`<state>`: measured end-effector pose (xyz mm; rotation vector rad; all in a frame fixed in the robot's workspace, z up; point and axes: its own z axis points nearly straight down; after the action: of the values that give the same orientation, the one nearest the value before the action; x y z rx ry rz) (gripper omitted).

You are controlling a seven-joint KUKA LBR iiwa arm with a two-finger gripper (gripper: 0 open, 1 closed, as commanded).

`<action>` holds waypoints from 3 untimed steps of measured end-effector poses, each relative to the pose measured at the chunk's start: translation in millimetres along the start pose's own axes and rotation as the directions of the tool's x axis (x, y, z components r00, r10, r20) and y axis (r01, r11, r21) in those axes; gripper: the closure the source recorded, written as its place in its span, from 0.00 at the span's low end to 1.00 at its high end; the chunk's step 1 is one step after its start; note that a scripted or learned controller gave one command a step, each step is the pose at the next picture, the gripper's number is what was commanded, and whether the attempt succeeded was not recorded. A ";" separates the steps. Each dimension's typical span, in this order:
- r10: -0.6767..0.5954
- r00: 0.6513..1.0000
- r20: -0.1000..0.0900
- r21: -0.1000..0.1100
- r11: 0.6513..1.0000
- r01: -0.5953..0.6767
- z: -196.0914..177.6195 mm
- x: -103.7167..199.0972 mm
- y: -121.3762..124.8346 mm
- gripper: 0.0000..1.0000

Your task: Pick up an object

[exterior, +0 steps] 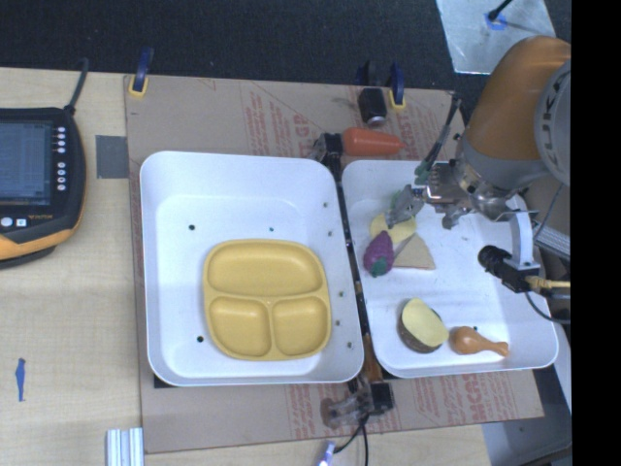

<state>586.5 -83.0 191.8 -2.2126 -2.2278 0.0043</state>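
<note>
Purple, the toy eggplant (378, 252) lies in the right bin (505, 352), touching a yellow piece (392, 227). We see our jaws (404, 205) just above both; whether they are clenched we cannot tell.

Bright, even light falls from overhead. The two white bins — the left bin (165, 192) and the right bin (514, 348) — are close to washed out, with mild glare along their rims. Shadows are soft and short: a faint grey one lies inside the left bin's upper wall. The dark floor (243, 13) at the top reads nearly black. Focus is a little soft and grainy throughout — small details blur.
</note>
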 end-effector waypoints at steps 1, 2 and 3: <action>0.004 1.000 0.000 0.002 1.000 -0.004 101.2 -34.0 40.4 0.00; 0.002 1.000 0.001 0.001 1.000 -0.002 89.5 -34.6 41.6 1.00; 0.004 1.000 0.000 0.001 1.000 -0.004 79.1 -17.2 11.5 1.00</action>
<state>597.8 -100.1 112.7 -2.2168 -2.2229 0.0055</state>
